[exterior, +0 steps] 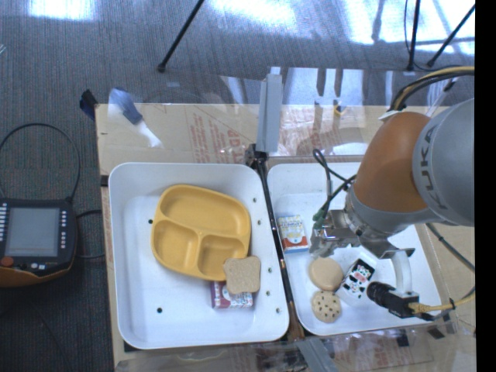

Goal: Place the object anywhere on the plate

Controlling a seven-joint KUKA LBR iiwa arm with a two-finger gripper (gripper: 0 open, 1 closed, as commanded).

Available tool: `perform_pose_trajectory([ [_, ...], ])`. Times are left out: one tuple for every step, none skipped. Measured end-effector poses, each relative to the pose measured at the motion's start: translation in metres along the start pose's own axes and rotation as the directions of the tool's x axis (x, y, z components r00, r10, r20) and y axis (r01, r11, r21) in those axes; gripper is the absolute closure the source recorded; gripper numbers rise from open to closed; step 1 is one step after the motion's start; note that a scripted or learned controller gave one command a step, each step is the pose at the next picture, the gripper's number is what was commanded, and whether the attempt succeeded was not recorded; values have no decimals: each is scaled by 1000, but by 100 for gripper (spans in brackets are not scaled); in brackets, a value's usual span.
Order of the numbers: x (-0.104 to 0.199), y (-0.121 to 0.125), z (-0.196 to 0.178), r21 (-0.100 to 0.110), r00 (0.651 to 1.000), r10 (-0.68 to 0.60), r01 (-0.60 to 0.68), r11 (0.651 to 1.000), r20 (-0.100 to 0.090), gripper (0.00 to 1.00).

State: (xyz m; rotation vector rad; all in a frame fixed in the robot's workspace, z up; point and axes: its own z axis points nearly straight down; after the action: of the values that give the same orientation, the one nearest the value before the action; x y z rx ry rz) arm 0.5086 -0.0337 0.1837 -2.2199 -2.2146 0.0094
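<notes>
2 bins: nearest in the right bin (pixel 434 285) sit a chocolate-chip cookie (pixel 326 307), a black-and-white carton (pixel 358 278) and a tan bun (pixel 326 273), a small red-and-white box (pixel 294 232) beyond. Gripper (pixel 335 237) hovers above the bun holding nothing that I can see, claw state can't tell. Yellow plate (pixel 200 227) in the left bin (pixel 132 285) has toast (pixel 242 274) overlapping its near rim, nothing yet carried over, so pick and place both remain

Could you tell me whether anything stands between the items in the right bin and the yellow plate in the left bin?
Yes: the two bins' adjoining walls run between them, so anything must be lifted over. On the yellow plate itself, a toast slice overlaps the near right corner; the compartments look free.
</notes>
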Motion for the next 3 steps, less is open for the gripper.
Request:
perform_pose_trajectory([
  [-7,-7,-66,-6,1000,-2,2,1000,0,100],
  [-43,-35,2,7,1000,1,-1,1000,-1,100],
  [44,40,-54,-6,1000,-10,10,1000,-2,100],
])
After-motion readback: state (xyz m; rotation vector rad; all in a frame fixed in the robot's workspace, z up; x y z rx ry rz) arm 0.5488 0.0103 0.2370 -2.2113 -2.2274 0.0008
